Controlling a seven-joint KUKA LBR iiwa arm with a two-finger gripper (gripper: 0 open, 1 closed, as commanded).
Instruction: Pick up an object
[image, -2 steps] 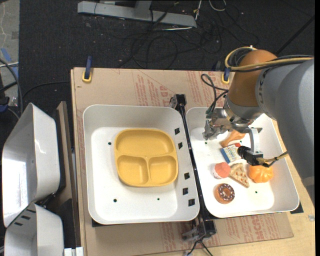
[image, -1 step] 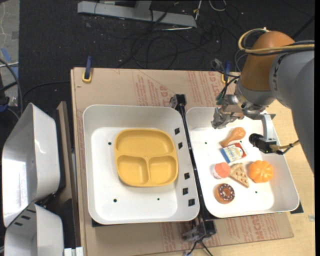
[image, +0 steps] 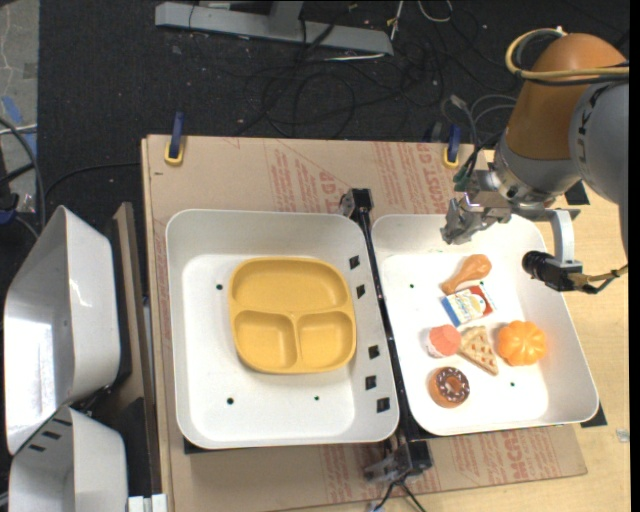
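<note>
Orange-brown toy drumstick (image: 469, 271) laid diagonally in right bin (image: 570, 400), thick end up-right, narrow end down-left, gripper (image: 457, 230) poised above-left, its grip state not discernible

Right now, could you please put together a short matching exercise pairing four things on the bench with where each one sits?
Things:
1. yellow divided tray
2. chocolate donut
3. orange pumpkin
4. drumstick

Places:
A. near front edge of the right bin
B. at the far end of the food cluster, closest to the gripper
C. in the middle of the left bin
D. right side of the food cluster in the right bin

Pairs: 1-C, 2-A, 3-D, 4-B
</note>
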